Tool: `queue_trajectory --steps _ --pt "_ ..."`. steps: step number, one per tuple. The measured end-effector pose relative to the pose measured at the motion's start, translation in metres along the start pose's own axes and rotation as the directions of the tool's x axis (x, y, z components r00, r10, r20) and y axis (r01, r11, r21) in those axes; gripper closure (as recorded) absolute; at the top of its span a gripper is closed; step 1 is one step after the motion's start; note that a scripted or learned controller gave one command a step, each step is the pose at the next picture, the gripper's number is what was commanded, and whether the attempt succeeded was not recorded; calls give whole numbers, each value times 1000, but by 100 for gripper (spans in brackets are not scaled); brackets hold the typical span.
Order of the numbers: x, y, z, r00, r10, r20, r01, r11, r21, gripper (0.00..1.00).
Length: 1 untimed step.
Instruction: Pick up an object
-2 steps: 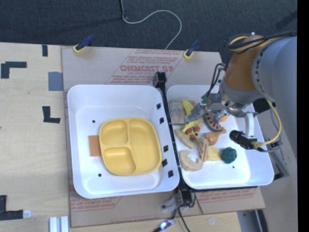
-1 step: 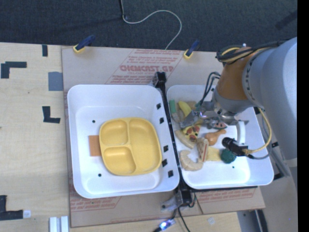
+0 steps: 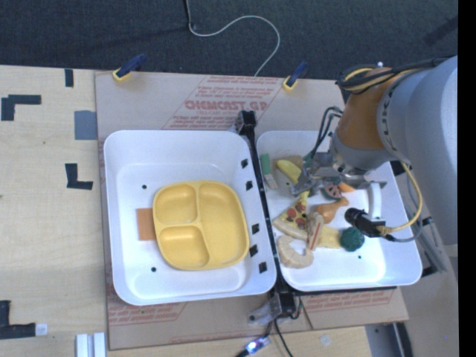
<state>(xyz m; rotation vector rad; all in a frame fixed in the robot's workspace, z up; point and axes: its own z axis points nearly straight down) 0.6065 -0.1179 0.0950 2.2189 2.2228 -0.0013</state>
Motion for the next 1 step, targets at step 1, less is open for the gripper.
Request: queue_trajectory --steps 1 --pt "-1 -1 -63 1000 1 -1 -1 1000 -3 100"
